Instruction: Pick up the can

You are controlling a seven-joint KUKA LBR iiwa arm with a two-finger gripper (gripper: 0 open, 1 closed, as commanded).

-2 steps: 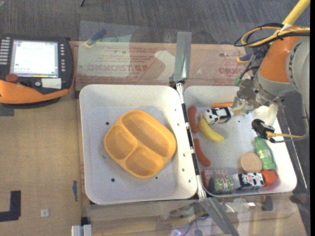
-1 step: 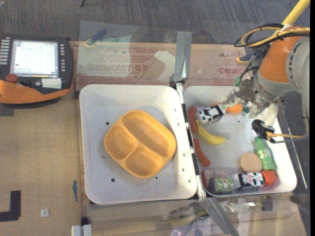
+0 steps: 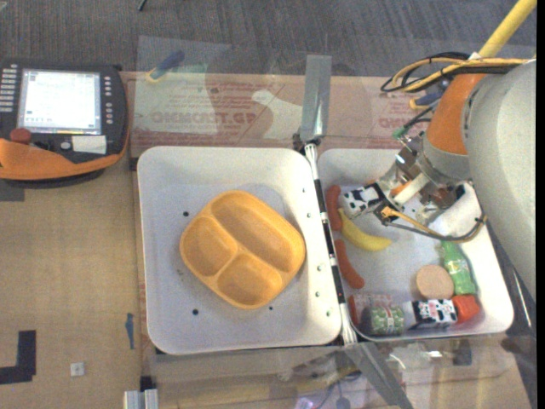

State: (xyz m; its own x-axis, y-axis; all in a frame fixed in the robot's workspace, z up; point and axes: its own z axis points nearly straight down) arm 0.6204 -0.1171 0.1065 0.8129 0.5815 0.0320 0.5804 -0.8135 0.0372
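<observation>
The can (image 3: 385, 319) has a green label and dark ends. It lies on its side against the front wall of the right bin (image 3: 498, 309). My gripper (image 3: 405, 198) hangs over the back part of that bin, above the yellow banana (image 3: 366, 236) and well behind the can. Nothing can be made out between its fingertips, and the wrist hides them from this angle.
An orange divided plate (image 3: 243, 247) lies in the left bin (image 3: 162, 186). Beside the can sit a black-and-white carton (image 3: 436, 312), a red item (image 3: 467, 307), a tan round item (image 3: 434, 281) and a green packet (image 3: 457, 269). Two red sausages (image 3: 347, 267) lie along the right bin's left wall.
</observation>
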